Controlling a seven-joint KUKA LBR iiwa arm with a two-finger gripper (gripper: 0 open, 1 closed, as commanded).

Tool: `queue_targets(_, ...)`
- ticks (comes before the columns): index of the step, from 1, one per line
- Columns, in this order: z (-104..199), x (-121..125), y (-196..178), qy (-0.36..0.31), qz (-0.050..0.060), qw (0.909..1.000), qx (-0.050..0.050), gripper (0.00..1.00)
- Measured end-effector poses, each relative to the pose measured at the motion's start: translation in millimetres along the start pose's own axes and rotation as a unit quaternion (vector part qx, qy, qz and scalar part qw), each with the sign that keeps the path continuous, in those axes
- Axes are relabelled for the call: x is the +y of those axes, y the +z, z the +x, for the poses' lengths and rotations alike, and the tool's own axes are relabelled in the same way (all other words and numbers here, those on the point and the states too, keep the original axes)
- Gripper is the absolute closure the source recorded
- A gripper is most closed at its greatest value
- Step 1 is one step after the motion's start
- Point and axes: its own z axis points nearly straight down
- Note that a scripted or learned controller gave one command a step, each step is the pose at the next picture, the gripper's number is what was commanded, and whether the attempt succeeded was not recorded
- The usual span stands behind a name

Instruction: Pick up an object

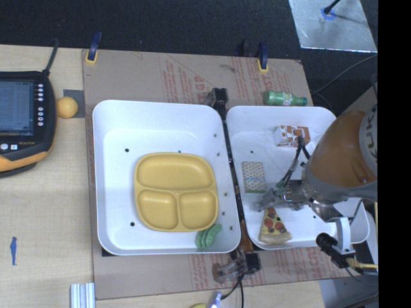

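Arm's gripper (273, 199) hangs low in the right bin (327, 117), just above the pizza slice (274, 226); can't tell its state. Green-patterned card (253, 176) sits just left of gripper, small red/white pack (292, 135) further back. Yellow divided tray (176, 190) w/ green toy (208, 236) at its corner fills the left bin (109, 172). Green bottle (284, 98) lies behind right bin on cardboard.
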Motion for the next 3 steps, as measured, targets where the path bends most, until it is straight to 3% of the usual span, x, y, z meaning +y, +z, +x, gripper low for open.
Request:
queue_targets(1, -0.8, 0.6, -10.4, -0.002, 0.0, 1.0, 0.0, 1.0)
queue_targets(2, -28.0, 49.4, -88.0, 0.001, -0.002, 1.0, -0.001, 1.0)
queue_targets(3, -27.7, 49.0, -87.5, 0.001, -0.001, 1.0, 0.0, 0.0)
